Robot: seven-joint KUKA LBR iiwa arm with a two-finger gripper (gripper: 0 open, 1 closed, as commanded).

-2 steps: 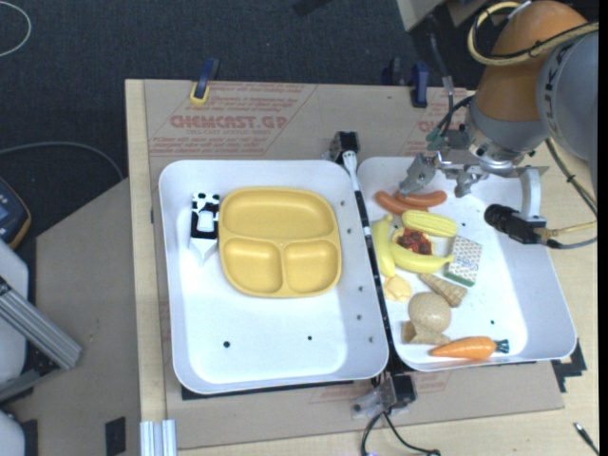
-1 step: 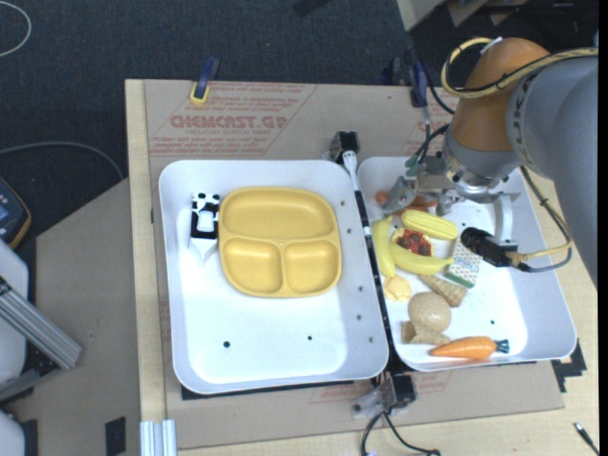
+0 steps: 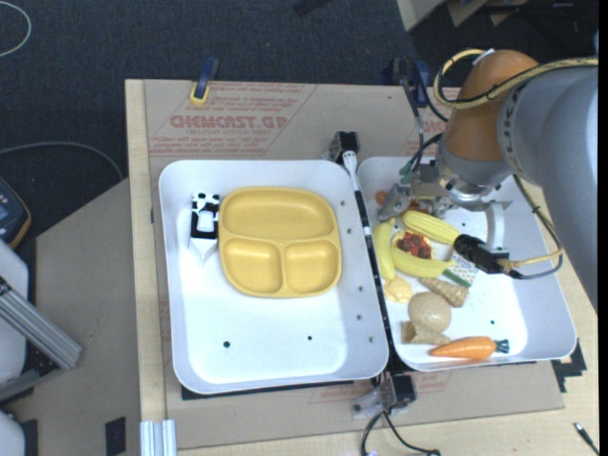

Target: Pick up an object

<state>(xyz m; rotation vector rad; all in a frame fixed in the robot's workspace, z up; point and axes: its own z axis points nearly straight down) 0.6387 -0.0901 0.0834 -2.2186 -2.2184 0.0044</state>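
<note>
hovering low over the heap of toy food in one bin (image 3: 560, 335), the claw (image 3: 435, 205). cannot tell whether released or clenched, with the wrist blocking the view. nothing seen gripped yet.

likely the step in hand: coming down for a grab. best candidate, judging by position: the corn cob (image 3: 429, 224), directly beneath the claw and lying across the banana (image 3: 384, 251), with a small red piece (image 3: 413, 243) tucked just beside. advisable to close across the cob's narrow width, not along its length, and to lift straight up so as not to drag the neighbours along. risk of slipping on a rounded, smooth shape; a centred grip probably safer.

counted in the bin under the claw:
- one corn cob, one banana and one red piece
- one cone (image 3: 446, 290) and one pale lump (image 3: 427, 312), a little past the cob
- one carrot (image 3: 465, 348), farthest from the claw, by the near wall

counted in the other bin (image 3: 180, 331), well away from the claw: one yellow plate (image 3: 280, 240) and one small black-and-white thing (image 3: 204, 217) touching its edge.

two bins in all on the tabletop (image 3: 237, 122).
</note>
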